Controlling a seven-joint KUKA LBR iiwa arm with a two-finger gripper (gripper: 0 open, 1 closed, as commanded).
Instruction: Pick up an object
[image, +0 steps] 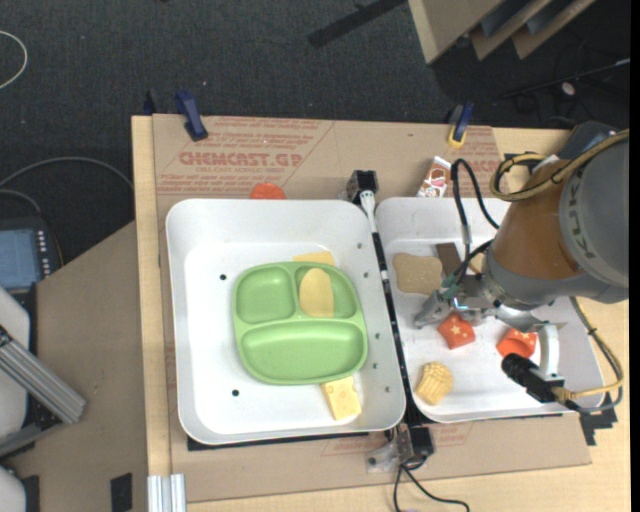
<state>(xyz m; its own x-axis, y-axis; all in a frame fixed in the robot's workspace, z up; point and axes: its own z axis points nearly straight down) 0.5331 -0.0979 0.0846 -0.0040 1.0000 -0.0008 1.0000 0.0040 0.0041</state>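
While the arm (560, 235) bends over the right bin (400, 222), its gripper (447, 303) (jaw state unclear) hovers by a red block (458, 331); the left bin (190, 300) holds a green tray (298, 345).

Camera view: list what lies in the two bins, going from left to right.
Green divided plate → yellow piece in the plate's upper right compartment → yellow piece below the plate → tan flat piece → corn cob → red block → orange-red piece.

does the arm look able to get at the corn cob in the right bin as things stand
Probably yes. The corn cob lies bare in the right bin, apart from the red block, and the gripper is close by with nothing over the cob.
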